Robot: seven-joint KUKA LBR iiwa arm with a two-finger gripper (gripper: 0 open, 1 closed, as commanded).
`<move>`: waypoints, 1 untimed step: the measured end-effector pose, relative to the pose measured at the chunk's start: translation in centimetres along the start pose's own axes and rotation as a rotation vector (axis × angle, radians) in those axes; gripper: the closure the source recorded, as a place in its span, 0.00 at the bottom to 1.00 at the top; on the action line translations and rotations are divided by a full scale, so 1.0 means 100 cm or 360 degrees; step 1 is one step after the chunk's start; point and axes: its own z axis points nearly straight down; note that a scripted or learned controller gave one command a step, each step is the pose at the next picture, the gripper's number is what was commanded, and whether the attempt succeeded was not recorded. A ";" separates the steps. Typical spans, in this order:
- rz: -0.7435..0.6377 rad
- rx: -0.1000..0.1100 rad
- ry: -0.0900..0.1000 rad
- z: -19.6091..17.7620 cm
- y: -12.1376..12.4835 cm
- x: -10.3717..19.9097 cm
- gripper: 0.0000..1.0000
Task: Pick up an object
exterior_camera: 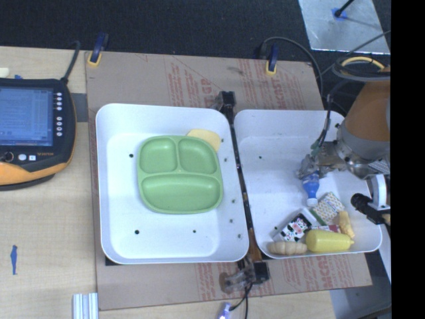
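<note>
The gripper [312, 169] hangs low over the right bin [272, 145], and I cannot tell how it is set. Just below it lies a small blue-and-white object [311, 193], with a yellow block [327, 241] and other small items heaped near the bin's front corner. The left bin [119, 198] holds a green divided plate [179, 174].

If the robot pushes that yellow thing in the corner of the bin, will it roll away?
The yellow thing looks rounded and lies on its side, so a push would probably roll it a bit. The tan piece and the right bin wall beside it should stop it. Its smooth skin may be slippery to grip.
</note>
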 end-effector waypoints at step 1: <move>0.0000 -0.0004 0.0002 0.012 0.062 0.075 1.00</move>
